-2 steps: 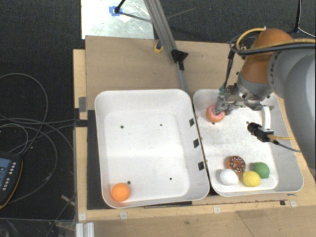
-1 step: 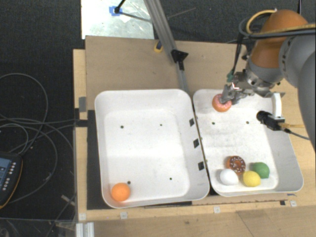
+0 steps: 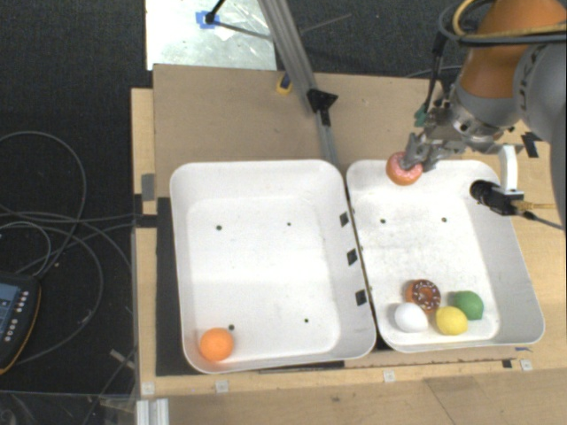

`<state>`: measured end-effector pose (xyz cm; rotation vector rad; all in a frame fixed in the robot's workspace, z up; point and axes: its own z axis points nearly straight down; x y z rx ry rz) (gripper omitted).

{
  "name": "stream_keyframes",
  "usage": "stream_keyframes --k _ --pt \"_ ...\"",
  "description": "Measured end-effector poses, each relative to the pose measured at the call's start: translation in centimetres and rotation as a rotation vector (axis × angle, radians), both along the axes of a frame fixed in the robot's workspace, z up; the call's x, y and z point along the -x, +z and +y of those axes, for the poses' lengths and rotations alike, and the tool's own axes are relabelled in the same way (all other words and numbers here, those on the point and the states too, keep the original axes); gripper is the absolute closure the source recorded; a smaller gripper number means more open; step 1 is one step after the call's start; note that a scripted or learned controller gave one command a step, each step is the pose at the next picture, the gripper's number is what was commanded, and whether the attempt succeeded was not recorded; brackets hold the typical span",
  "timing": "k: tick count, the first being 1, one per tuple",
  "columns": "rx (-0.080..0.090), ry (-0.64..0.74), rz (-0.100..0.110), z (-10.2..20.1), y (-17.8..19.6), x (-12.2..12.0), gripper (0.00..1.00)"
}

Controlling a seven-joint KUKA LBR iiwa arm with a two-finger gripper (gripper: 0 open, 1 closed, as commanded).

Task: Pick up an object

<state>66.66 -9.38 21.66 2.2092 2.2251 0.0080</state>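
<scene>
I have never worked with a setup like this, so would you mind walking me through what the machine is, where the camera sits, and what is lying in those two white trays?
The picture comes from one fixed camera above the bench, looking down at a slant. The grey machine with the orange band is a robot arm reaching in from the right; at its end is a two-finger gripper. A pink doughnut sits between its fingers, at the far rim of the right bin, so it appears to be holding it. In that bin's near corner lie a brown doughnut, a white ball, a yellow ball and a green ball. The left bin has an orange ball in its near left corner.
</scene>
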Motion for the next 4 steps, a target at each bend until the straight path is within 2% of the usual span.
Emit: stream_keyframes --k 1,2,4 --pt "0.001 -0.001 0.000 0.0 5.2 -0.2 1.00" --pt "-0.003 0.002 0.008 4.8 4.7 3.7 1.00" --pt "-0.003 0.002 0.012 13.3 1.6 9.5 1.00"
